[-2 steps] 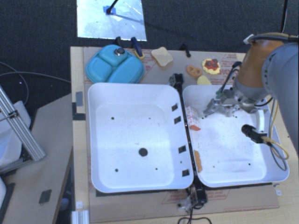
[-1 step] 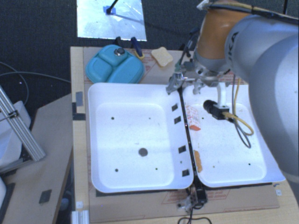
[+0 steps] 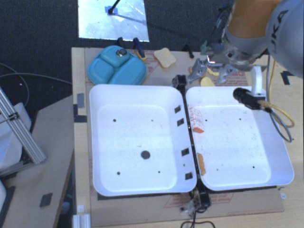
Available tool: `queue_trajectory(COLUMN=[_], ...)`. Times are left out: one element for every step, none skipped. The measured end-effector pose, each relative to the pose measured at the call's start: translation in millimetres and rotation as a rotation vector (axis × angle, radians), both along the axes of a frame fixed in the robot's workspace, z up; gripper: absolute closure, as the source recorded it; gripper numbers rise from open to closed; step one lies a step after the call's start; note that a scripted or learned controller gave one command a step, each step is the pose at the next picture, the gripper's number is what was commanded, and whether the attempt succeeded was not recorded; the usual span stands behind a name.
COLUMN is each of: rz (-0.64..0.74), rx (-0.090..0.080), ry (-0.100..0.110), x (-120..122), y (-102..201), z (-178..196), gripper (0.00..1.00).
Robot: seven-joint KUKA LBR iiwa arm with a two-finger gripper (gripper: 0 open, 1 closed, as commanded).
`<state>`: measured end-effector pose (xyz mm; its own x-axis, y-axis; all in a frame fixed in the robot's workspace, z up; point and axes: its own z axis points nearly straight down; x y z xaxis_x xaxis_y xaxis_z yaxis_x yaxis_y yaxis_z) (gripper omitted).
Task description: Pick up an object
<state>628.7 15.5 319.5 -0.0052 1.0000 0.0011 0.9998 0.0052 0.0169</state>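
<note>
Overall, the table (image 3: 80, 75) is a pale wooden board carrying two shallow white bins side by side, taken here as the landmark pair. The left bin (image 3: 102, 127) holds a small dark round disc (image 3: 145, 154) near its lower middle. The right bin (image 3: 275, 160) holds a red-and-white wrapper (image 3: 196, 119) close to its left wall and a small orange-brown stick (image 3: 201, 163) lower down against that same wall. Dark specks mark the floors of both bins.

Beyond the far rim of the left bin, a blue sectioned plastic dish (image 3: 117, 66) rests on the table. To its right, beyond where the two bins meet, lies a tan sponge-like block (image 3: 164, 57). A small yellow object (image 3: 207, 81) sits just past the far rim of the right bin.

The arm (image 3: 259, 13), grey with an orange band, enters from the upper right. Its pincer (image 3: 209, 72) hangs above the table just beyond the far rim of the right bin, near the yellow object. I cannot tell how the pincer is set, and nothing is seen held in it.

Around the table the floor is dark carpet (image 3: 33, 27). A shiny silver sheet (image 3: 112, 13) lies on it beyond the left bin. A metal frame bar (image 3: 19, 127) stands to the left of the table.
</note>
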Motion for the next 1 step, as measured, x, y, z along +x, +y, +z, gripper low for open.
queue_trajectory(rz=[0.002], rx=[0.000], ry=[0.021], x=[40.0], y=[25.7], z=[-134.7], gripper=[0.00])
